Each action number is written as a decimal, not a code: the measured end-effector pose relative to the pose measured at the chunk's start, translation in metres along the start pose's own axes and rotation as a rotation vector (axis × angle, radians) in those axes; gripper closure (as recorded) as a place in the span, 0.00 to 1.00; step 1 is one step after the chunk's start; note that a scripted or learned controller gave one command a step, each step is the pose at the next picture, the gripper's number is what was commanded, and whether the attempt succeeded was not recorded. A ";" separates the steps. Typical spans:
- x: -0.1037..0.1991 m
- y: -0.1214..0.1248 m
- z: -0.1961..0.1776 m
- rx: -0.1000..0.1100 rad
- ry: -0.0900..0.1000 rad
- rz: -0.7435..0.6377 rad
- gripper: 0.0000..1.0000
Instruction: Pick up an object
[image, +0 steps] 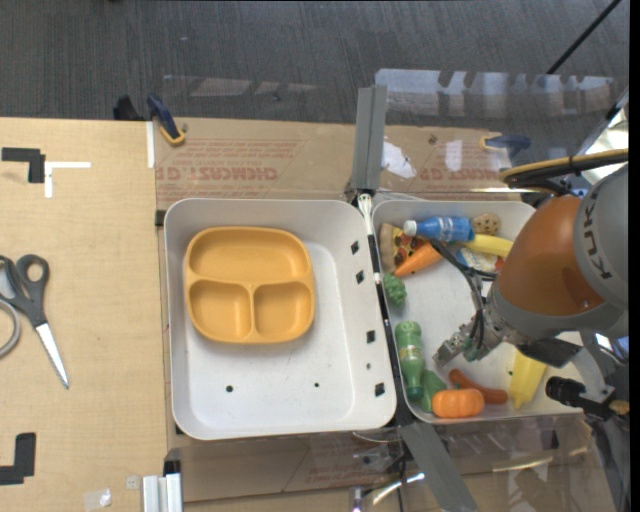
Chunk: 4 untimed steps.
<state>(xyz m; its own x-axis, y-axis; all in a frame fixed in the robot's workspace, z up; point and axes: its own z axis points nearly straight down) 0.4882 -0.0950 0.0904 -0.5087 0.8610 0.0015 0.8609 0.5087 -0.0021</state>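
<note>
Pincer (462, 345) hangs low inside the right white bin (440, 300), over bare floor between green plastic bottle (409, 346) and yellow plastic piece (525, 378); spread or pressed together, cannot tell. Orange pumpkin-shaped toy (458, 402) sits at near edge, probably the closest candidate

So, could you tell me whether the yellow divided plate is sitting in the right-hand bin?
No, the yellow divided plate lies in the left bin.

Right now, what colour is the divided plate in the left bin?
Yellow-orange; the plate shows plainly in the camera view.
</note>
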 end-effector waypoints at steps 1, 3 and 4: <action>-0.006 -0.003 -0.002 -0.002 -0.013 0.008 0.00; 0.000 -0.012 -0.148 0.000 -0.002 0.687 1.00; 0.005 -0.010 -0.001 0.000 0.000 0.843 1.00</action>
<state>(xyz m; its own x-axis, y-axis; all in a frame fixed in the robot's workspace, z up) 0.4770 -0.0956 0.0911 0.3042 0.9526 -0.0008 0.9526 -0.3042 -0.0025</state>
